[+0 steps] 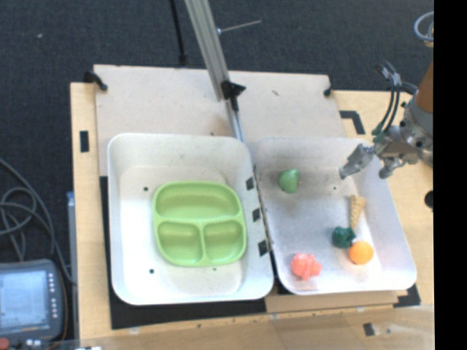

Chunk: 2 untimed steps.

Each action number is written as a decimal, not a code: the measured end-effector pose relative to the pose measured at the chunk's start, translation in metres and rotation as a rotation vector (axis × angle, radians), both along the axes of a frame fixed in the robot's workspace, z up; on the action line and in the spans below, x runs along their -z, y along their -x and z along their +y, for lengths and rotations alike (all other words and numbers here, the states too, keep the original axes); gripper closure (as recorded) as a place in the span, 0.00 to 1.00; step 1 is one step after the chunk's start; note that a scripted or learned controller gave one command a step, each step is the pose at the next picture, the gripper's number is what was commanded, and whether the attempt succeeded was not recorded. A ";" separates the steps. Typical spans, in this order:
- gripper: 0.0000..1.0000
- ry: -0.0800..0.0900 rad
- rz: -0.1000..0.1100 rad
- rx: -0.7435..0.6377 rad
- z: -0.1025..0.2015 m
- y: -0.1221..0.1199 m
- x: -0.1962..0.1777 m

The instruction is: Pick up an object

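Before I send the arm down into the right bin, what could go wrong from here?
Two risks stand out. The dark green toy, the orange ball and the tan cone lie bunched together near the right bin wall, so a grab there may knock neighbours or catch two. The hand hovers over the bin's upper right rim, so a straight drop might strike the rim. The light green ball sits alone, likely safer.

Dark carpeted floor (66,20), pale wooden bench (284,93), metal pole (206,35), perhaps a monitor (25,301) at lower left.
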<state>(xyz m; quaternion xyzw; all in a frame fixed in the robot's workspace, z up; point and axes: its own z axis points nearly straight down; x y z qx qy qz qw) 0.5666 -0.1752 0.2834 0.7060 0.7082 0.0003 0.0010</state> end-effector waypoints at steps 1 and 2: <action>0.00 0.000 0.000 0.001 0.000 0.000 0.000; 0.00 0.000 0.004 0.002 0.004 -0.007 0.046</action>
